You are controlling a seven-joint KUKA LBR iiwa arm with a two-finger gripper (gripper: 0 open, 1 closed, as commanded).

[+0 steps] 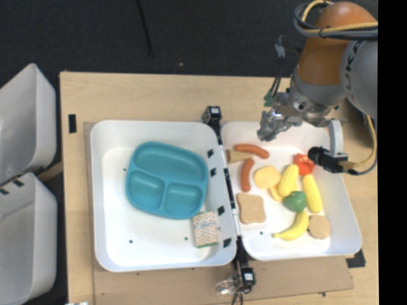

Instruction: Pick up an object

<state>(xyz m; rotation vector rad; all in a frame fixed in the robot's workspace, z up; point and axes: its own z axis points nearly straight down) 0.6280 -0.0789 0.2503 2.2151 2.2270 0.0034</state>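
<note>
Camera view: tool (272, 127) is hovering over right bin's (346, 234) far-left corner, approach step. Finger state: cannot tell. Nearest sausage (250, 150) is lying just below; next move needs descending onto it.

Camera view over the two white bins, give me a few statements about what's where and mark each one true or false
1. The blue plate lies in the left bin. True.
2. The banana lies in the left bin. False: it lies in the right bin, near its front edge.
3. The slice of bread lies in the right bin. True.
4. The gripper holds a sausage. False: the sausage lies on the bin floor, in front of the gripper.
5. A small packet lies beside the plate. True.
</note>
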